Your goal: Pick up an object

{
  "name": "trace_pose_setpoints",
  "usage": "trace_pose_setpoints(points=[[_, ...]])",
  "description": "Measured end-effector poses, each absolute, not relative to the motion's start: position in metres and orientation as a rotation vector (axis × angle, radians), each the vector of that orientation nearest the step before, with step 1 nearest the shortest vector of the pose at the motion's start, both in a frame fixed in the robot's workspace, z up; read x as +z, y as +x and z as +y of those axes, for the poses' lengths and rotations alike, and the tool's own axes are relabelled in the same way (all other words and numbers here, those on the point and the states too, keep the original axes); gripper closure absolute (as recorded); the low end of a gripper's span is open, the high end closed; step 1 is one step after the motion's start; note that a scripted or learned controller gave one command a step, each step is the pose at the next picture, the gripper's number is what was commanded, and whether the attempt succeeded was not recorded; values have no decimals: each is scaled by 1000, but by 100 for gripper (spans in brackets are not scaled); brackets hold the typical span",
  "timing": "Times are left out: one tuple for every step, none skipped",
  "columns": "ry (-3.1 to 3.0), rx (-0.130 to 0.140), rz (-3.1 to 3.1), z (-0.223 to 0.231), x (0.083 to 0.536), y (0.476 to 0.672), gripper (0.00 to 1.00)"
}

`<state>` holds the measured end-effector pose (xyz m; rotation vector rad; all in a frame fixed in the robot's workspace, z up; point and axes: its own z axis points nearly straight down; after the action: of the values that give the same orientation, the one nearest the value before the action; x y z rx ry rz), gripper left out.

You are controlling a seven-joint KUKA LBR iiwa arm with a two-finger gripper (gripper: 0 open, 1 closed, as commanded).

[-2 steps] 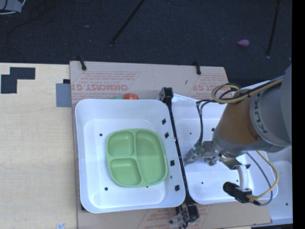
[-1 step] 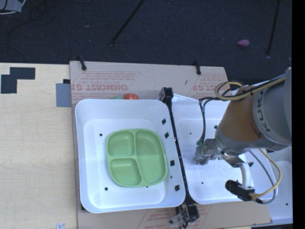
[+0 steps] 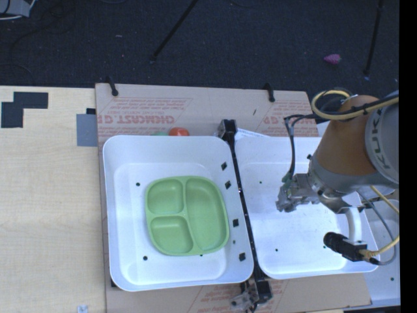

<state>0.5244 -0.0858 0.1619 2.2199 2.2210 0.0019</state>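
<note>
Left bin (image 3: 124,175) holds a green three-compartment tray (image 3: 187,215), flat, near centre. Arm (image 3: 355,152) enters from right; hand (image 3: 291,197) sits over right bin (image 3: 306,253). Small orange-red object (image 3: 178,132) beyond left bin's far rim.

Grey arm (image 3: 391,135) with broad orange band (image 3: 348,142) above the metallic grey gripper (image 3: 290,197); yellow and black cables loop beside it

Light: bright and even from overhead, bins (image 3: 124,175) near blown-out white | Shadows: soft, faint under the arm (image 3: 352,155) | Floor (image 3: 195,31): dark, grainy up top | Focus: slightly soft all over, end effector (image 3: 290,197) smeary, no clear edge warp
</note>
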Motion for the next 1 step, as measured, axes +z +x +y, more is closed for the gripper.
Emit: trace_pose_setpoints(points=[[2221, 2, 2219, -90, 221, 517, 100]])
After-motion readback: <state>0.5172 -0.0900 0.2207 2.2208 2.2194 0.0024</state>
